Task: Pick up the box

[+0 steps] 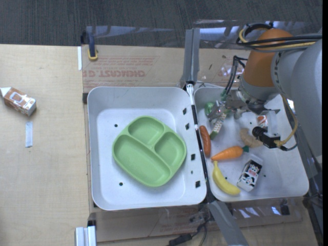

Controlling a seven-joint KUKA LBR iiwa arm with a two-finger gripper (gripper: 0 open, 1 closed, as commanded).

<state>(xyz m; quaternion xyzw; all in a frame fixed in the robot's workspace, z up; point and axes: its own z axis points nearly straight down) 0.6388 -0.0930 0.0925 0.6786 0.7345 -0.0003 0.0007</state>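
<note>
A: What's nearest the cam on your feed?

B: Front of the rt bin (294,188): a banana (223,180) along the front-left corner, and just beside it, to its right, the box (250,175), small, black-and-white cow print, lying tilted on the bin floor. Nothing's touching it.

A: And behind that?

B: A carrot (228,153) lying across the bin, w/ its green end pointing right. Left of it a red-orange sausage-looking thing (205,140) runs along the wall between the bins. Lt bin (102,188) has a green divided plate (149,150) sitting mid-floor.

A: Gripper?

B: I see it (221,111) at the back-left of the rt bin, down among some small greenish and pale bits I can't ID. Arm (287,60) comes in from the right, orange band above the wrist. Well apart from the box, w/ the carrot between them. How far the claw's spread or whether it's got anything, I can't tell; too cluttered there.

A: Farther out?

B: Cardboard sheet (123,68) behind the lt bin. Way off left on the bench, a small orange-and-white carton (19,101) lying by itself.
</note>
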